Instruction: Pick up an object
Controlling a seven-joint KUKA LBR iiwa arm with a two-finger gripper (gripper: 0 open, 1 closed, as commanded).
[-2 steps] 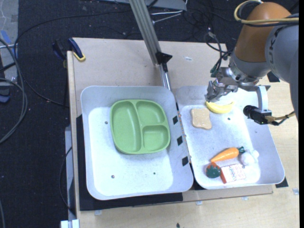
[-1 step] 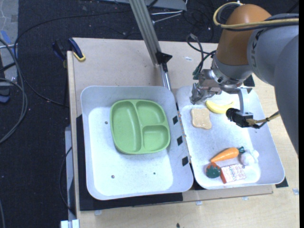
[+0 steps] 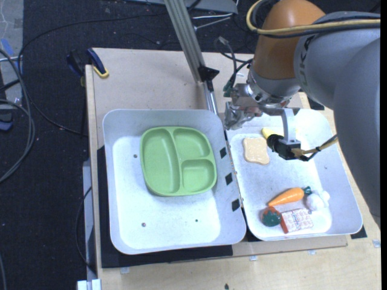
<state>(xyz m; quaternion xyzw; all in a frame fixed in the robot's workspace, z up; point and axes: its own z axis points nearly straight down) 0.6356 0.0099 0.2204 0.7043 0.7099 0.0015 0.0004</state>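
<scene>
While one green plate (image 3: 179, 161) fills the left bin (image 3: 121, 222), four items share the right bin (image 3: 338, 180).

I see the divided plate (image 3: 179, 161) in the left bin (image 3: 121, 222). Right bin (image 3: 344, 213): bread slice (image 3: 256, 150) at back, carrot (image 3: 286, 196) nearer front, small box (image 3: 297, 220) in front of it.

Gripper (image 3: 234, 118) above right bin (image 3: 338, 180) far corner (near bread slice (image 3: 256, 150)).
</scene>
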